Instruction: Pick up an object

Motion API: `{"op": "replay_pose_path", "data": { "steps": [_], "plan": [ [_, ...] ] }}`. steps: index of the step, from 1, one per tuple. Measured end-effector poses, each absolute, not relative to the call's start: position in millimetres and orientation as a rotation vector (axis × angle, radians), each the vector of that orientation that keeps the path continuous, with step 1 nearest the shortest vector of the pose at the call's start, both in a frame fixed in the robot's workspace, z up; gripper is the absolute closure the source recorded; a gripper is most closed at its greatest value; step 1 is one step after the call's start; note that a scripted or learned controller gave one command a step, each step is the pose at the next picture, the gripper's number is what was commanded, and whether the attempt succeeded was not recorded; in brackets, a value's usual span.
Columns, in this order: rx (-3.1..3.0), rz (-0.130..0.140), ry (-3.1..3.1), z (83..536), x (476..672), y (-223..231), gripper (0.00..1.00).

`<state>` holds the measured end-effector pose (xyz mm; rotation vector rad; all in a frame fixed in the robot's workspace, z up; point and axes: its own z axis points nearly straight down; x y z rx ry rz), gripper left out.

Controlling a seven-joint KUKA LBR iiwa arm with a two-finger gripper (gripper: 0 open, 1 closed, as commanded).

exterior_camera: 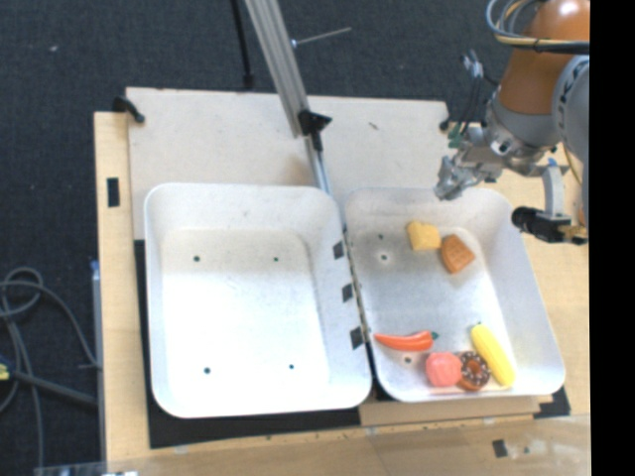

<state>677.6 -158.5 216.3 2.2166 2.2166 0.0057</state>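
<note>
Right bin [516,296]: yellow piece [424,235] just below the hand [448,188], finger state unclear

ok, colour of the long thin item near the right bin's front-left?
Orange-red with a green tip, a chili pepper by its look; camera view.

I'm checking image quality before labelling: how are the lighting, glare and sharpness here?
Camera view: light is even and soft; the left white plastic bin looks bright and washed out, with faint shadows at its walls; the small toys in the right white bin are soft-edged; the grey two-finger gripper is slightly blurred.
</note>
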Motion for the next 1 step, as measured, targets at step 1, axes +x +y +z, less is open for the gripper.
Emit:
{"op": "replay_pose_path", "data": {
  "steps": [1],
  "plan": [
    [2.214, 0.003, 2.227, 230.2, 669.7, -111.6, 1.00]
  ]
}}
